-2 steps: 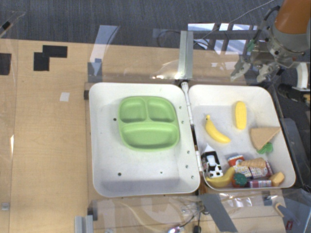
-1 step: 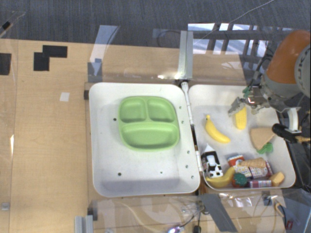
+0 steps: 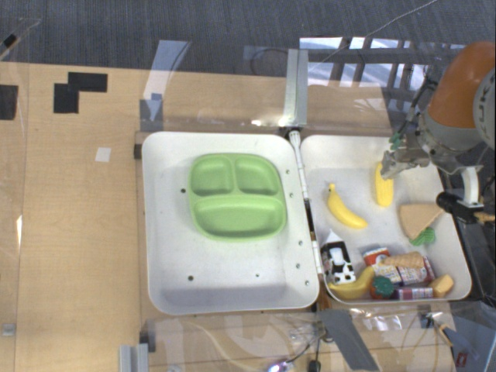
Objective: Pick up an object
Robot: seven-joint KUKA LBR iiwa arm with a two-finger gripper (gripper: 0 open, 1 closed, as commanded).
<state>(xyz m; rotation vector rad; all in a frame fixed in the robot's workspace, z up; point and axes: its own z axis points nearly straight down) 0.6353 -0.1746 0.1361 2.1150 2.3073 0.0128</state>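
Directly under end effector [image 3: 397, 161]: small yellow banana [image 3: 384, 189], right bin [image 3: 364, 149].

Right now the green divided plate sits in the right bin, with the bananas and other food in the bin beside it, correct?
Not quite. The camera view shows the green divided plate in the left bin; the bananas and other food lie in the right bin beside it.
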